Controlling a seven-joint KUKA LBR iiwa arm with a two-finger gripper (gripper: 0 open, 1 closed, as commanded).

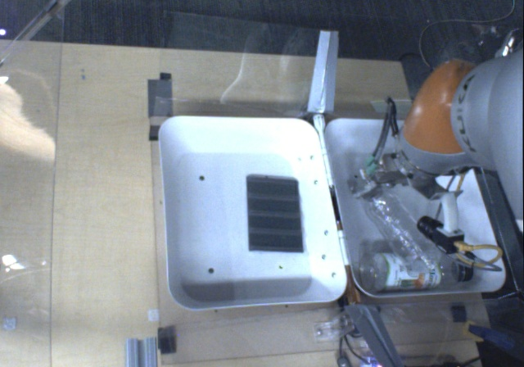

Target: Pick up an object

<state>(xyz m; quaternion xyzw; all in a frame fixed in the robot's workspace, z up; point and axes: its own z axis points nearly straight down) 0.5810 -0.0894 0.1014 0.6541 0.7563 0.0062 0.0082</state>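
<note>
Gripper: we see the gripper (372,181) low over the far part of the right bin (340,152), just beside the upper end of the clear bottle (395,228). We cannot tell whether it is open or closed, nor whether it touches anything.
Likeliest target: the clear bottle lies on its side, slanting across the right bin's floor towards the near wall.
Handling: we judge it light, thin-walled, slick and springy, so it may roll or squirt free. We would take it across the body near the middle, not at a tapered end.
Also in the right bin: a labelled bottle (403,274) lies along the near wall, close to the clear one's lower end. We cannot tell whether they touch.
Left bin: the left bin (205,218) holds one dark ribbed pad (274,212), flat near the centre.
Surface: the pale surface (98,234) bears both bins.
</note>
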